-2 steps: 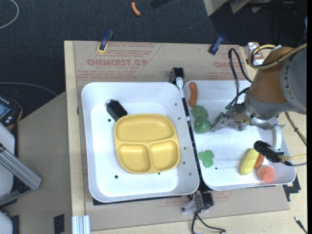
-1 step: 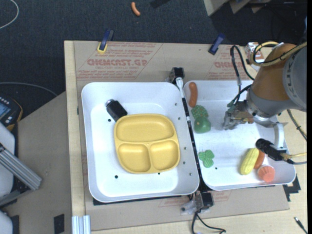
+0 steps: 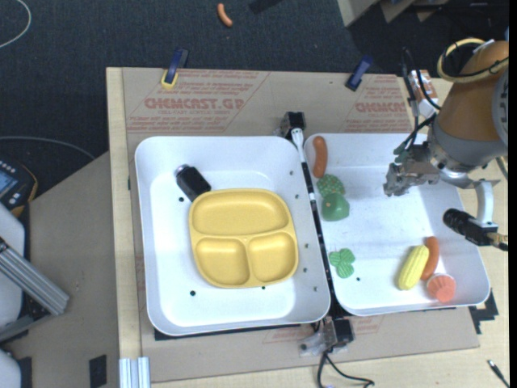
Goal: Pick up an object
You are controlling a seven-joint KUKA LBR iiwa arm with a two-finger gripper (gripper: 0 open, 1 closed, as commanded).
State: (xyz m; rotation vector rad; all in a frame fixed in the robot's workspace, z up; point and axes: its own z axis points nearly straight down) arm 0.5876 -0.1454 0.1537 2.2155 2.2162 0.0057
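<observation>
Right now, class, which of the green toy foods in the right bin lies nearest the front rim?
The small flat green piece, lying alone by the divider; the other two greens sit together farther back, below the sausage.

Landmark: yellow divided tray (image 3: 242, 238) in left bin (image 3: 153, 241).
Beside tray, upper left: black cylinder (image 3: 192, 182), touching it.
Right bin (image 3: 367, 301), near edge to tray: sausage (image 3: 320, 155), green pieces (image 3: 333, 200), green leaf (image 3: 342, 262).
Far right corner: corn (image 3: 413, 266), carrot pieces (image 3: 437, 276).
Open floor: right bin's middle, between the greens and the corn.
</observation>
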